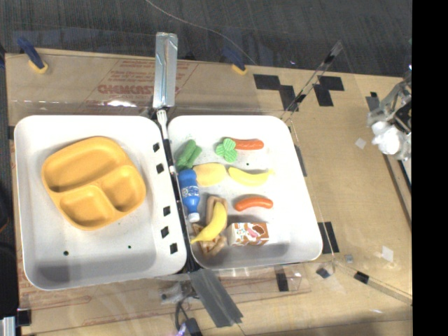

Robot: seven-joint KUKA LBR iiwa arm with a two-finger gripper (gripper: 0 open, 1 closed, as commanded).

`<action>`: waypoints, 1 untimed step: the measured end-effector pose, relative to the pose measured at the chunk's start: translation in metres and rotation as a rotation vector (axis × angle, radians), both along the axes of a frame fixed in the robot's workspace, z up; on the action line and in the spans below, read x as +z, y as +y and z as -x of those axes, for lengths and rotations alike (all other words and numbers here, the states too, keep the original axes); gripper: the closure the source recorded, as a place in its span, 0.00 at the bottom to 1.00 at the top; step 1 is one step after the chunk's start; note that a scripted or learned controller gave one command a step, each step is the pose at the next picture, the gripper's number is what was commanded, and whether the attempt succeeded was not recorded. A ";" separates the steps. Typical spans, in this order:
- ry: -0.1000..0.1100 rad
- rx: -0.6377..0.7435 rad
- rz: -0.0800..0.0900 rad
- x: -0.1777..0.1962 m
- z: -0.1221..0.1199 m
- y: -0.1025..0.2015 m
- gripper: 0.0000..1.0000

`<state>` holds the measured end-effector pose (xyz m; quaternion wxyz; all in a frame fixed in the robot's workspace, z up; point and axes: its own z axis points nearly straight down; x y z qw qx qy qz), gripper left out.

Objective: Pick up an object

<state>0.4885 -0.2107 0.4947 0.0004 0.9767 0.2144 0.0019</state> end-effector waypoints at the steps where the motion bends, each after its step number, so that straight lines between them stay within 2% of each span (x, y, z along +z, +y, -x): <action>1: 0.016 -0.099 -0.004 -0.163 -0.009 0.002 1.00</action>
